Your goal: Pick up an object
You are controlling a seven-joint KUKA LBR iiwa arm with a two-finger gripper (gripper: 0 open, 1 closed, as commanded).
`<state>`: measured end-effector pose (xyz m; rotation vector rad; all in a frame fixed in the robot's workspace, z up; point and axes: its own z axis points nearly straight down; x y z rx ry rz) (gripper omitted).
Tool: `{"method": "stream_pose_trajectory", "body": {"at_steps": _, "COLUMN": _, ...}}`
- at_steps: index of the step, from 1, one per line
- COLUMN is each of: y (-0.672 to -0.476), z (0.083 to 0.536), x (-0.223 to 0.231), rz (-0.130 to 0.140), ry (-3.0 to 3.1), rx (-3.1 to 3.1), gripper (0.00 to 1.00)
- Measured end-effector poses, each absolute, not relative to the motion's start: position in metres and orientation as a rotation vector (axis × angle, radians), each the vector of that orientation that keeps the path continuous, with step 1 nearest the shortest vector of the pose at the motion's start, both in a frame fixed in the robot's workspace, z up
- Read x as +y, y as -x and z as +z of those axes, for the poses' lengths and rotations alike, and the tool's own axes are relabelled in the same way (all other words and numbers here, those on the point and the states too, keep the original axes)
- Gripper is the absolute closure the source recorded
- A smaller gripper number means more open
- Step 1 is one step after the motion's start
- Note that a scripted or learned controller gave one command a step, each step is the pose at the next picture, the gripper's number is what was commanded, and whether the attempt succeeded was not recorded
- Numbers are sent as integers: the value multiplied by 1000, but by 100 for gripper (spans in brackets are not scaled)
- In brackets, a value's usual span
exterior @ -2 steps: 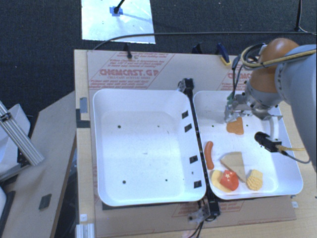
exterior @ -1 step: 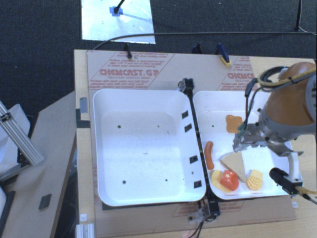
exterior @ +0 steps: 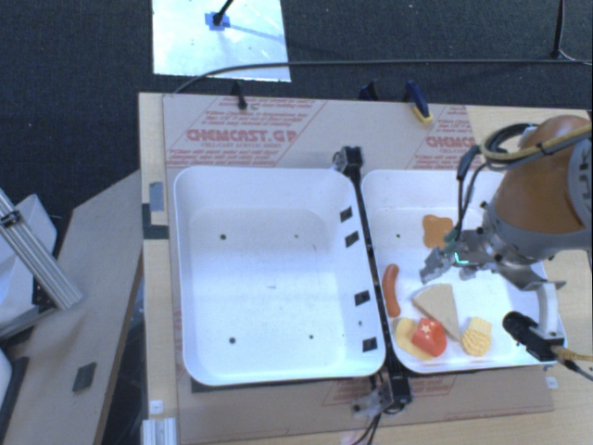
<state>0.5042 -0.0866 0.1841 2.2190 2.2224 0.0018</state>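
Note:
The right bin holds several toy foods. An orange piece lies near its middle and a red sausage runs along its left wall. A pale cheese wedge, a red tomato-like piece, a small yellow piece and a ridged yellow piece sit at the front. My gripper hangs low over the bin, between the orange piece and the cheese wedge, just above the wedge's upper edge. I see nothing held in it.
The left bin stands beside the right one, with a black-clipped divider between them. The bulky grey and orange arm covers the right bin's right side. A black cylinder sticks out near the front right corner.

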Motion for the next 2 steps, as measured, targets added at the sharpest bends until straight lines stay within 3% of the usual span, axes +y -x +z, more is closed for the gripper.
{"method": "stream_pose_trajectory", "body": {"at_steps": 1, "y": -519, "z": 85, "x": -102, "rz": 5, "ry": -2214, "rx": 2213, "gripper": 0}}
{"method": "stream_pose_trajectory", "body": {"at_steps": 2, "y": -519, "z": 85, "x": -128, "rz": 1, "ry": -2220, "rx": 2218, "gripper": 0}}
